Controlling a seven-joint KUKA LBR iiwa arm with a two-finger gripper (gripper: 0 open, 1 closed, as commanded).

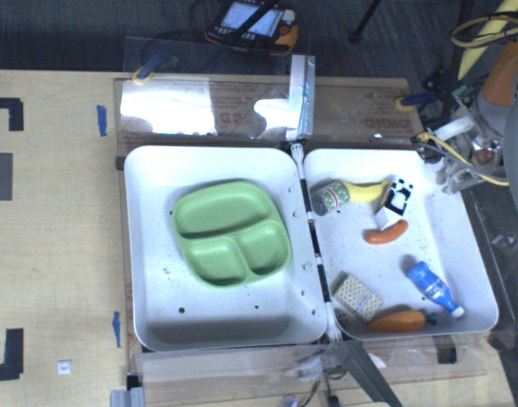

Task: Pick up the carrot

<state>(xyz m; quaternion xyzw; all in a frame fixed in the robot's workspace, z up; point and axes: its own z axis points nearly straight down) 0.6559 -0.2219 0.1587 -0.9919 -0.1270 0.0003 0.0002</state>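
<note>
— Where was the gripper [462,155]?
— At the right bin's [479,253] far right corner; I couldn't tell its state, too blurred.
— And the carrot [398,320]?
— Well away from it, lying against the near wall, beside a blue bottle [431,287].

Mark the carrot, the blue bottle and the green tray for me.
carrot [398,320], camera view, mid-body.
blue bottle [431,286], camera view, middle of body.
green tray [218,213], camera view, floor of the large compartment.
</note>
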